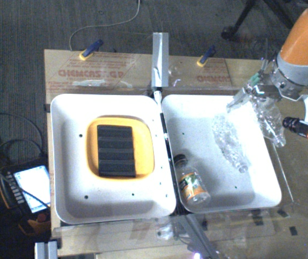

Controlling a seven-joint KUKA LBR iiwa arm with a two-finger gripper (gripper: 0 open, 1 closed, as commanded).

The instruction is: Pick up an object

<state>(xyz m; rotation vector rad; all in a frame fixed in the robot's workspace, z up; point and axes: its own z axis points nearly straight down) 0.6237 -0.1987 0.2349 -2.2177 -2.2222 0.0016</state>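
The right bin (262, 198) holds a small bottle (191, 183) with a black cap and an orange and green label, lying near the front left corner. A clear crinkled plastic bottle (229, 142) lies across the bin's middle. Another clear plastic piece (268, 122) rests against the bin's right rim. In the left bin (67, 161) lies a yellow block with a black ribbed top (117, 149). My gripper (247, 96) hangs over the back right part of the right bin, just above and beside the clear piece at the rim.
A metal post (160, 63) stands behind the wall between the two bins. Two clamps (91, 49) (206, 55) hold the board at the back. A tablet (27, 185) and cables lie on the floor to the left.
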